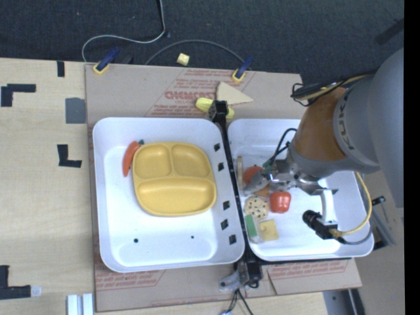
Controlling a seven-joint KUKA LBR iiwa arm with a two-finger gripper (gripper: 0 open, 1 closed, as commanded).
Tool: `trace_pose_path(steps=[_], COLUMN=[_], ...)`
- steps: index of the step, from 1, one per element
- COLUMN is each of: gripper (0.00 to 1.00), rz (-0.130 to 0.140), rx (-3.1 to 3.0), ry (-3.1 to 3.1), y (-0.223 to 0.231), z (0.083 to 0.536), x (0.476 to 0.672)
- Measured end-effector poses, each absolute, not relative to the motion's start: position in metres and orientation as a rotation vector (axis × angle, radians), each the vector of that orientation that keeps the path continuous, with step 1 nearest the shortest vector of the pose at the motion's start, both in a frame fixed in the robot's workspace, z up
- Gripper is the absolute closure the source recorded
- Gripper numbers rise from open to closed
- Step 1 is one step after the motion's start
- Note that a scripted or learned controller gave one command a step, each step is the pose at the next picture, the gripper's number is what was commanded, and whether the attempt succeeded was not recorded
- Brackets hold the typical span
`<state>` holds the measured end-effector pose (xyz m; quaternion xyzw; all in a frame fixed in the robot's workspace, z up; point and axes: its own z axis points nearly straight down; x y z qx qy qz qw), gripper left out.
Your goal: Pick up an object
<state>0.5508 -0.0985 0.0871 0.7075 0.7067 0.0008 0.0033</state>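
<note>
Hung low over the right bin point(341, 136), fingers point(274, 181) hidden under the wrist; spread impossible to tell. Red tomato point(280, 201) just below the fingers, apparently ungrasped; cookie point(256, 207) beyond, toward the divider.

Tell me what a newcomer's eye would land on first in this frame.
Most likely the big yellow divided plate in the left bin, with an orange carrot-like piece against its left edge. Next, the grey arm with its orange band reaching into the right bin, its gripper low over a cluster of small food items: a red tomato-like piece, a cookie and a yellow cube.
</note>
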Motion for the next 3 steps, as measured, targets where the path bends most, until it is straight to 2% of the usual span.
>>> trace_pose_path(steps=[1,2,3], gripper=[0.0,0.0,0.0], rz=[0.0,0.005,0.0], rx=[2.219,2.215,2.219], ry=[2.221,2.217,2.222], y=[-0.1,-0.098,-0.094], z=[0.086,0.087,0.086], x=[0.595,0.576,0.607])
